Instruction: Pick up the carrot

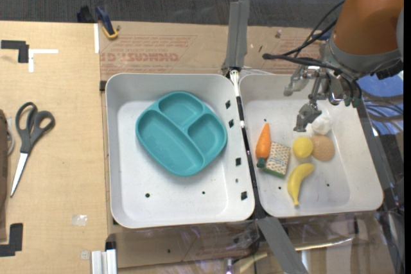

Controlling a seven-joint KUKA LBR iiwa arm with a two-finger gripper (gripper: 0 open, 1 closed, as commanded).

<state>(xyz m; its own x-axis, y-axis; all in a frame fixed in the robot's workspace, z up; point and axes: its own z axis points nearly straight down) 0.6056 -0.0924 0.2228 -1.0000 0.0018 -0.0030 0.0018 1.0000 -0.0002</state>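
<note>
Carrot (263,140) is what we find lying in the right bin (340,202), near the bin's left wall, its narrow end pointing up the view and its thick end down. Touching its lower right side we see a small speckled sponge block (278,159) with a green edge. Just right of that sits a yellow lemon (302,147), and beside the lemon a tan, egg-like ball (323,149). Below the lemon a banana (298,181) curves down toward the front of the bin. A small white object (320,125) rests above the tan ball, close under the claw.

We see the claw (307,117) down-left of the orange wrist, hanging over the upper middle of the right bin. We cannot tell how far its fingers are spread, and we see nothing between them. The carrot lies left of the claw and a little below it, near but apart. The lemon is just below the claw, nearer to it than the carrot.

Farther left of the claw, the left bin (128,202) holds a teal divided plate (182,133). Far left on the bench lie scissors (27,135).
</note>
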